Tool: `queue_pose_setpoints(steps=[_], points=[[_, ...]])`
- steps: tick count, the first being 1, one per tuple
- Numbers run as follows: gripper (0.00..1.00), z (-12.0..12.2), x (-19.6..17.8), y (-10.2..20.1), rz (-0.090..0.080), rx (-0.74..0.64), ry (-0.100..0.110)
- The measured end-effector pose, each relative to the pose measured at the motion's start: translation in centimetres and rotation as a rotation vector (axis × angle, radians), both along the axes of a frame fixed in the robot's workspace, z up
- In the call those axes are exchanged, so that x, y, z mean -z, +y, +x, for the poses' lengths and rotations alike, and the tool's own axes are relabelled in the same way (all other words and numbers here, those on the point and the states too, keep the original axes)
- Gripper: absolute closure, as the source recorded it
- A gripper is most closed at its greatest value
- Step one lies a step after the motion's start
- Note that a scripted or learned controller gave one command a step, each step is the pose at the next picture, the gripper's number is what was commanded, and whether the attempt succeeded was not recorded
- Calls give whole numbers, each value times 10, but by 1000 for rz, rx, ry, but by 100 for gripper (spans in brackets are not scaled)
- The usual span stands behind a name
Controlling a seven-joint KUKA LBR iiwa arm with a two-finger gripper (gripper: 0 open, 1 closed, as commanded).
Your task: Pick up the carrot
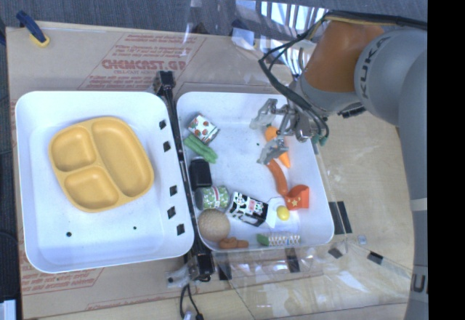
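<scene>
Red block lettering reading "CHEMCAST GP" ran across the brown paper masking sheet (131,57) under the two bins; smaller print beneath it was too fine to read. "KUKA" showed in part on the grey arm (378,71) just past its orange band.

Left shallow white plastic bin (29,224): one yellow three-compartment plastic tray (100,163), smooth, rounded corners.

Right shallow white plastic bin (232,104): the slim orange carrot (280,177) lay near the right wall, tapered, running from upper left to lower right. Metal two-finger gripper (273,148) sat directly over the carrot's upper end, fingers narrowly parted around something orange; whether they actually clamped the carrot, I could not tell.

Neighbours noted: a red blocky plastic piece (297,197) touching the carrot's lower end; a black-and-white cow-patterned carton (247,208); a yellow-and-white piece (280,213) beside it; a green pod-shaped toy (200,148); a small round printed can (203,129); a tan ball (213,224); a black block (200,173). A blue-and-yellow clamp (33,29) gripped the sheet's far left corner.
</scene>
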State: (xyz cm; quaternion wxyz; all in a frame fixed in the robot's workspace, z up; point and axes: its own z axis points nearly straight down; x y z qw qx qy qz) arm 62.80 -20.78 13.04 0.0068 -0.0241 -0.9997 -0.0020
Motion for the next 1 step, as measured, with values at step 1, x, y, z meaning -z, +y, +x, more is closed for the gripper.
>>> queue_pose_setpoints(steps=[1], points=[[0, 13, 39, -2, -4, 111, -10]])
